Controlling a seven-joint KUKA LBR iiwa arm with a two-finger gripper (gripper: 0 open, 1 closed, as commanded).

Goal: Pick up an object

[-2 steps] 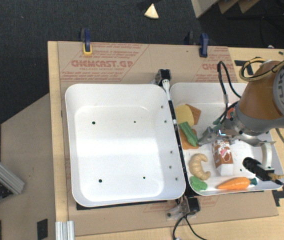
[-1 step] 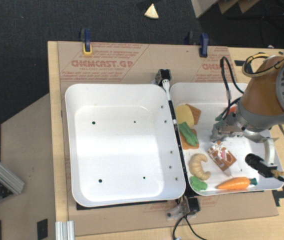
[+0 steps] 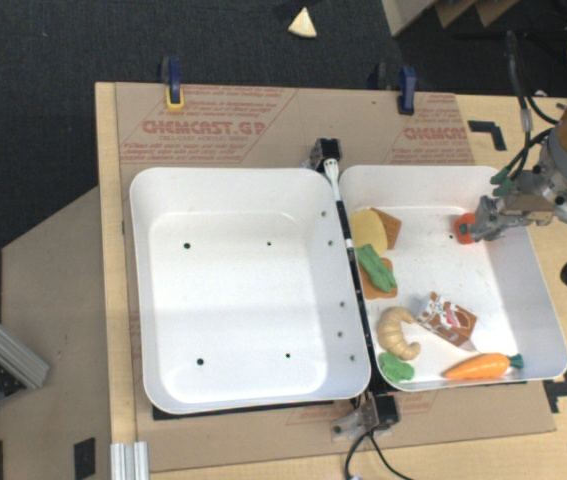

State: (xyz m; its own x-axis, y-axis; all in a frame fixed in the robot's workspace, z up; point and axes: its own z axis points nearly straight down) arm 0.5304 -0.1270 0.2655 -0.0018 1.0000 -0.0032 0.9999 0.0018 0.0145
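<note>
Toy carrot (image 3: 479, 367) near edge of right bin (image 3: 548, 313), long axis left-right; gripper (image 3: 475, 224) far side, well apart, grip state unclear.

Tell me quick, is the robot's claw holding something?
Gripper: low over the right bin, against a small red-orange thing; whether it grips it cannot be told.

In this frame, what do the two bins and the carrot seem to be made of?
Left bin and right bin: likely thin moulded plastic, white, smooth with soft sheen and rounded corners. Carrot: probably toy plastic or rubber, uniform bright orange with a green tip; too small to be sure.
</note>
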